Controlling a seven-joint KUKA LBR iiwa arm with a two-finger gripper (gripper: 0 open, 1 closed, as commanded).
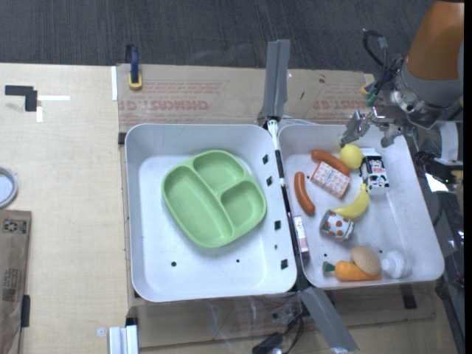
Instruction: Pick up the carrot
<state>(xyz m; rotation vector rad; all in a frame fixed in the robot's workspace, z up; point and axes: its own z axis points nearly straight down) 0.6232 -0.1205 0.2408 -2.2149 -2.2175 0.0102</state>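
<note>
In the right bin, carrot near front wall; end effector empty, fingers spread, above.

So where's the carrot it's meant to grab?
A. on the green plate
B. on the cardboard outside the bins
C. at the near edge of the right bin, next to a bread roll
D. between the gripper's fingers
C: the carrot lies at the near edge of the right bin, touching the bread roll, far from the gripper.
</note>
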